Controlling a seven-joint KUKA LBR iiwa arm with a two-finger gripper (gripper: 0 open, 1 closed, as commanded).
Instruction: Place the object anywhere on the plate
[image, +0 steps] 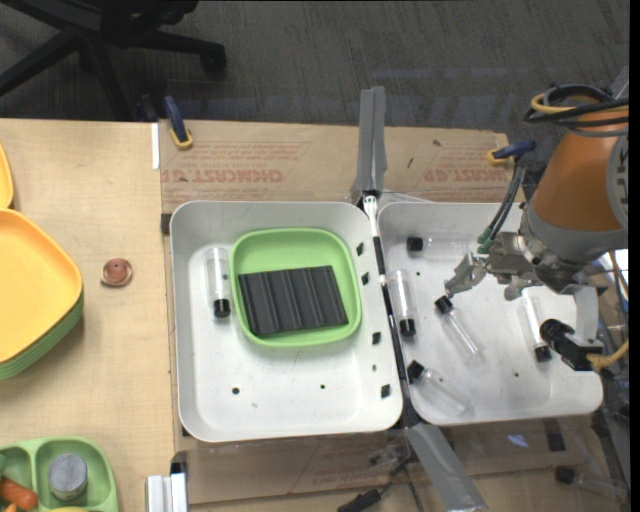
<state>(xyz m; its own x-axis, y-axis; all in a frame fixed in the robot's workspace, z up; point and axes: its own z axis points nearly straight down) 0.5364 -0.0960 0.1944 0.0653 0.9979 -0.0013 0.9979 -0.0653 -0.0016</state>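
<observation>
A green square plate (292, 241) sits in the left bin (280, 395), and a black ridged slab (296, 300) lies flat on it. Beside the plate's left edge rests a clear tube with a black cap (217, 284). My gripper (466, 277) hangs over the right bin (500, 385), just above and to the right of a slanted clear tube (457, 328) whose black cap is near the fingertips. No object shows between the fingers. More capped tubes lie at the bin's left wall (400, 300), near its front (437, 391) and under the arm (535, 330).
A small black cap (415, 243) lies at the back of the right bin. A grey bar (372, 150) runs back from the seam between the bins. On the wooden bench to the left are stacked yellow plates (35, 290), a small red knob (117, 271) and a green tray (50, 470).
</observation>
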